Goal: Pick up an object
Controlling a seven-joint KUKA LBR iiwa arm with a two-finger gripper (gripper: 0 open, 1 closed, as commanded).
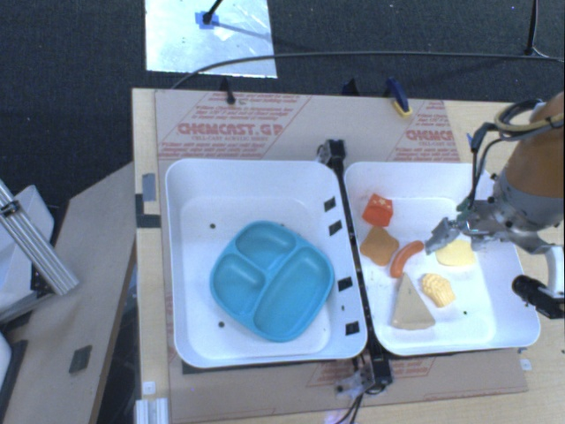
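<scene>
My tool (439, 237) sat low in the right bin (508, 336), reaching in from the right, tip approx. between the red sausage (406, 258) and the pale yellow piece (457, 253). Nothing was gripped as far as I could see, and whether the tool was released or clenched I couldn't tell.

Key relation: the sausage lay just beside the tip, to its left and a bit nearer the camera, long axis on a diagonal running upper-right to lower-left. The pale yellow piece was touching or partly under the tool body on the other side; couldn't separate them. Either was a likely target, sausage looked the cleaner one imo.

Right bin contents otherwise:
- red block (378, 209) near the far-left corner
- orange-brown slab (379, 246) just below it, beside the sausage
- beige wedge (410, 306) toward the front
- small yellow lumpy item (438, 289) beside the wedge

Left bin (190, 325) held one thing, a blue divided plate (271, 279), well apart from the tool. Both bins sat side by side on the counter (159, 387).
</scene>
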